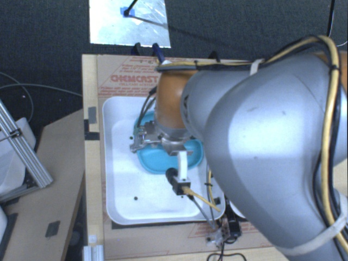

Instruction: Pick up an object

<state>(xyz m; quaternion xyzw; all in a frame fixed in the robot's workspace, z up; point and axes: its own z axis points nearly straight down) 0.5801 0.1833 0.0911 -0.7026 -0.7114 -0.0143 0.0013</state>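
One camera is looking down on your bench, and you are seeing the big grey arm with its orange band (169, 99) sweeping in from the right and covering most of the right half of the picture. Its wrist is hanging over the shallow white plastic bin (122, 200), the left one of the pair. The gripper (142, 136) is showing as a cluster of metal parts at the wrist's lower left, sitting over the upper edge of a round, light blue dish-like object (157, 161). That blue object is lying on the bin floor toward the bin's right side, partly hidden under the wrist. You cannot tell how the gripper is set, since the wrist is hiding it, and nothing is showing as being held.

A white and black bracket (179, 175) is hanging from the wrist over the blue object's lower edge, with yellow cable (204, 201) trailing from it toward the lower right.

Behind the bin, a brown cardboard sheet (122, 72) is lying flat, and you are reading red print on it: "CHEMCAST", with smaller lines beneath too fine to make out. Above that, a shiny silver square sheet (128, 15) is resting on the dark carpet (43, 37). Aluminium framing rails (22, 151) are angling across the left edge.
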